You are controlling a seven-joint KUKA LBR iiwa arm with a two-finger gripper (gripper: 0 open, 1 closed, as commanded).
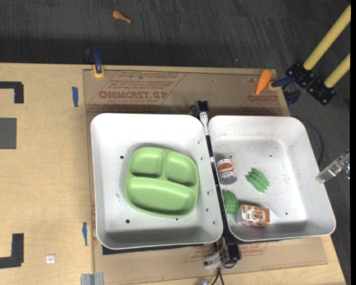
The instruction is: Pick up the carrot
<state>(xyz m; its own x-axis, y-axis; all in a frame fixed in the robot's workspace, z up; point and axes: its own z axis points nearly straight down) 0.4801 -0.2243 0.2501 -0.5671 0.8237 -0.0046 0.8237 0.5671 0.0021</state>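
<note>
Two white bins sit side by side on the tabletop (44, 183). The left bin (105, 167) carries one green tray (163, 181) with three compartments. The right bin (295, 167) holds four things: one small can (226, 170) with a red and white label, one green pea pod (257, 180), one leafy green piece (230, 201) and one orange and white carton (255, 215). The print on can and carton is too small to read.

At the far right edge, beside the right bin's rim, a bit of the gripper (335, 169) pokes in; whether it is wide or closed, and whether it has anything, cannot be told from this sliver.

The carrot (263, 82), one only, orange with a green top, lies outside both bins on the cardboard sheet (167, 92), well up and to the left of the gripper, beyond the right bin's far corner. Red lettering on that sheet reads roughly "CHEMCAST", the smaller lines being illegible. Two blue clamps (97, 58) grip the sheet's far edge. Two yellow poles (328, 36) slant above the gripper. One small orange bit (120, 16) lies on the dark floor (222, 33), far off to the upper left.
</note>
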